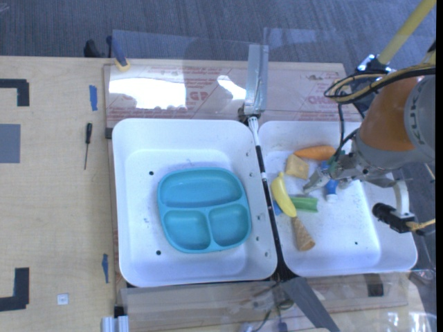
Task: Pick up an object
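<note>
The right bin (pixel 360 251) holds several small things. An orange carrot (pixel 315 153) lies near its back, with a tan chunk (pixel 297 167) just left of it. A yellow banana (pixel 282 195) rests by the bin's left wall, a green piece (pixel 303 203) beside it, and a brown cone (pixel 302 235) nearer the front. A small blue thing (pixel 331 189) sits right under the gripper. My gripper (pixel 322 180) hangs low over the middle of this bin, just right of the tan chunk and below the carrot. Nothing shows between its jaws.
The left bin (pixel 131 158) holds a blue divided plate (pixel 203 209). A metal divider post (pixel 256 81) stands at the back between the bins. The arm's orange band (pixel 387 120) looms over the right bin's far right side.
</note>
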{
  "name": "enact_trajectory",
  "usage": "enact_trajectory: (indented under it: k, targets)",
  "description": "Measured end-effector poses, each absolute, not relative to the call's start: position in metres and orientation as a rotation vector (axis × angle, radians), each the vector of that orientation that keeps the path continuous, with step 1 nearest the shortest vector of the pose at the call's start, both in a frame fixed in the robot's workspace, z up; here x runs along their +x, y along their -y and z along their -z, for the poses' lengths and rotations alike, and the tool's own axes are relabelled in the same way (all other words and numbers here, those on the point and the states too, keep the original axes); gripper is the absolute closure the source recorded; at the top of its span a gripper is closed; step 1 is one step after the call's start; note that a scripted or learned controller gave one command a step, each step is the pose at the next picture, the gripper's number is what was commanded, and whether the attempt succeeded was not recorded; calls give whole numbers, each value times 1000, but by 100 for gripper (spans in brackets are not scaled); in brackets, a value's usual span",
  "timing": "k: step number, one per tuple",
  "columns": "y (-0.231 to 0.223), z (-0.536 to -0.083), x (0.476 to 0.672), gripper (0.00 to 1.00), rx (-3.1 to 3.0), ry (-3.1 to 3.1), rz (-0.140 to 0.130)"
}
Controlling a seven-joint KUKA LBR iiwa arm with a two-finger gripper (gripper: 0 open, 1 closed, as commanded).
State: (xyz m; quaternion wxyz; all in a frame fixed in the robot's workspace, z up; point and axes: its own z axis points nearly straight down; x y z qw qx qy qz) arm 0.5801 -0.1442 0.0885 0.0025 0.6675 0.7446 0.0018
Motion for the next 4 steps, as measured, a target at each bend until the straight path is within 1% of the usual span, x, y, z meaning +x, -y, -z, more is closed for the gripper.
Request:
enact_trajectory:
  k: [1,2,3,4]
  targets:
    - [103,-119,594,0,2213,-2225,-6]
    - [131,-87,600,0,2202,-2237,-5]
    - [132,-100,602,100,2197,-2232,-10]
    - [84,-190,574,100,2195,-2237,-13]
